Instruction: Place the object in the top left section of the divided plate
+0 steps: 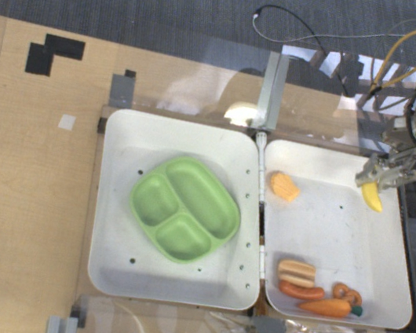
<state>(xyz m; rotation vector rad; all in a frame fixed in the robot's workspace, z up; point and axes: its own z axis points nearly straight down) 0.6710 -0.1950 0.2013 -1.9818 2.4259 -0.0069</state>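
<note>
Gripper [386, 175] is seen at the right bin's [404, 272] far right corner, fingers closed around a yellow banana [373, 198]. Green divided plate [185, 209] is centred in the left bin [105, 255]. No legible writing is found.

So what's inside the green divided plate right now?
All three sections of the green divided plate look bare. The yellow banana-like piece sits at the tool over the right bin; their contact is unclear.

Green plate [184, 209], white bins [103, 263], yellow banana [372, 197], orange carrot [324, 306], tan wood-grain surface [20, 192].
</note>
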